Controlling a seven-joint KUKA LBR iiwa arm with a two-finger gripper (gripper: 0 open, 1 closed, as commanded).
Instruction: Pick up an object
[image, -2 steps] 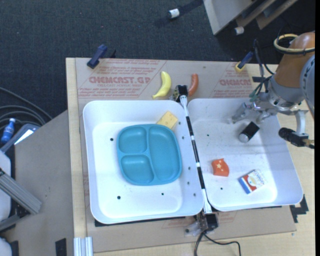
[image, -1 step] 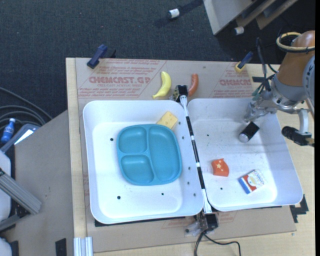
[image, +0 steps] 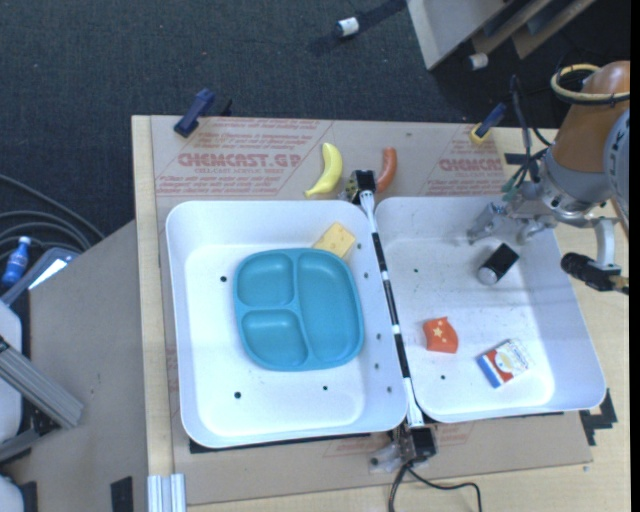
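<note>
Your nearest candidate is the black cylinder (image: 496, 264), lying on its side in the right bin (image: 570, 330), upper part, long axis running diagonally from lower-left to upper-right. It sits just below and slightly left of the tool (image: 512, 222). The tool hangs over that bin's upper edge, reaching in from the right. I can't tell from this angle whether it's spread or clenched, and nothing is visibly held in it. You'd likely need a short drop down-left, with the wrist turned across the cylinder's axis, or it may roll away. Other options lie farther off in the same bin: orange block (image: 440, 335) toward the middle divider, red-white-blue packet (image: 503, 362) near the front.
</note>
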